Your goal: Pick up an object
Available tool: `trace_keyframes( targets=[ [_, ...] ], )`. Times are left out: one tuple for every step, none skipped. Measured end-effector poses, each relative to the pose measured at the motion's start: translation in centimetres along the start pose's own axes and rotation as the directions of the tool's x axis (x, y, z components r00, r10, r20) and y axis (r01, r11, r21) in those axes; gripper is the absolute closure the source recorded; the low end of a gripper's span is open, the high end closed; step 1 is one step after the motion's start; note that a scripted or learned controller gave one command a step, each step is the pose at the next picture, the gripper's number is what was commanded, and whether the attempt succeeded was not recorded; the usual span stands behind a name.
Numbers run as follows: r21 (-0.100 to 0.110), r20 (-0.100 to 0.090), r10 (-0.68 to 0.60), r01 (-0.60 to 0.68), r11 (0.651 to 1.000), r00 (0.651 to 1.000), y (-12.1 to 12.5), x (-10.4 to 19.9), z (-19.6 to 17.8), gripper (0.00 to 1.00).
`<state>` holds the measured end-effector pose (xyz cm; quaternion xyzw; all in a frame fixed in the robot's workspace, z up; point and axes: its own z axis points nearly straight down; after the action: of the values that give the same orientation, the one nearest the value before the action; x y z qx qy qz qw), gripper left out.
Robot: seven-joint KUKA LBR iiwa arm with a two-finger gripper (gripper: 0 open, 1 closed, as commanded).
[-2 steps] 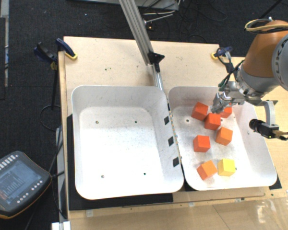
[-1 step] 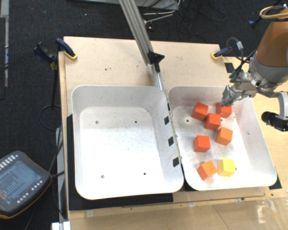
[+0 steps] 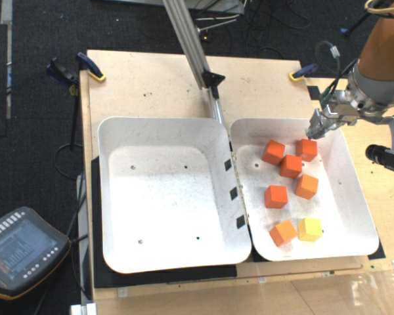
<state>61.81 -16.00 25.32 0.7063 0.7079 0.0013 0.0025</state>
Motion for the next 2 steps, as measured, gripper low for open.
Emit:
trace_keyframes(
  targets=[
    [0.007, -0.004, -0.006, 0.006, 1.0, 1.0, -0.3, 5.7, 1.1, 1.0],
    [0.007, -0.004, -0.007, 0.007, 1.0, 1.0, -0.6, 11.5, 2.0, 1.0]
  ],
)
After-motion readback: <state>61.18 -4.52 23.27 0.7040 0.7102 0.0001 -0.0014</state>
